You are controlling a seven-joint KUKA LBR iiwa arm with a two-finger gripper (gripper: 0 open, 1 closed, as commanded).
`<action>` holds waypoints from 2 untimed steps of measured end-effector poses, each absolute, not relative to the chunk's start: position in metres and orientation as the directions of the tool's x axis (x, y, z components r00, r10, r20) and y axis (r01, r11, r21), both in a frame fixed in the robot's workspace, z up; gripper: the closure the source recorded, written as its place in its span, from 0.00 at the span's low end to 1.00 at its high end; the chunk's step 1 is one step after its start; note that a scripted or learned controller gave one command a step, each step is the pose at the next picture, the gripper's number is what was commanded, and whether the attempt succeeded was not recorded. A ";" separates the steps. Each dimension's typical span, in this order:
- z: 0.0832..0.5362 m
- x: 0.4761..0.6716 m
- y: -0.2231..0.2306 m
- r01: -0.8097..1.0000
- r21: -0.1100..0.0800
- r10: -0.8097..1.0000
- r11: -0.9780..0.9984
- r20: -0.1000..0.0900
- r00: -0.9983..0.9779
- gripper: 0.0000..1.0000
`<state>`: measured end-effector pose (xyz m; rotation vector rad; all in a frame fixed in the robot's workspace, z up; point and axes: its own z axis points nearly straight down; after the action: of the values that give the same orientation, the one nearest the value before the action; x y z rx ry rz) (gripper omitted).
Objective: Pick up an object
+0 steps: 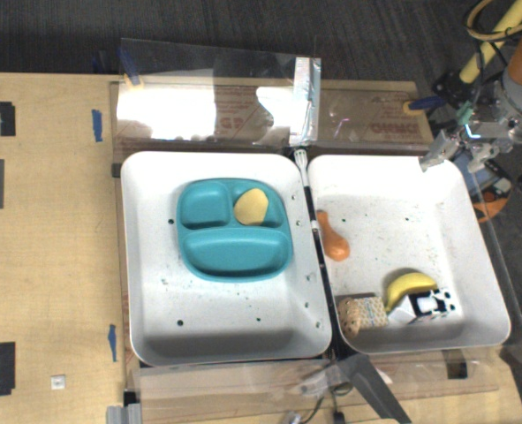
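The right bin holds an orange carrot-shaped piece by its left wall. A yellow banana, a black-and-white patterned block and a speckled tan chunk lie along its front. In the left bin a teal divided plate carries a yellow rounded piece in its upper right compartment. My gripper hangs over the right bin's far right corner, well away from every object, and nothing shows in it.
A clear plastic sheet with a taped upright edge stands behind the bins. Cables and a yellow hose crowd the far right by the arm. The tan bench stretches to the left.
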<state>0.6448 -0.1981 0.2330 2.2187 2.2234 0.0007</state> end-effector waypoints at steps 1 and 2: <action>0.154 0.573 -0.223 0.992 -0.004 0.992 -0.123 0.001 0.123 0.00; 0.110 0.534 -0.099 0.982 -0.006 0.982 -0.190 0.003 0.190 0.00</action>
<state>0.5338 -0.0986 0.1100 2.4282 2.0030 -0.0026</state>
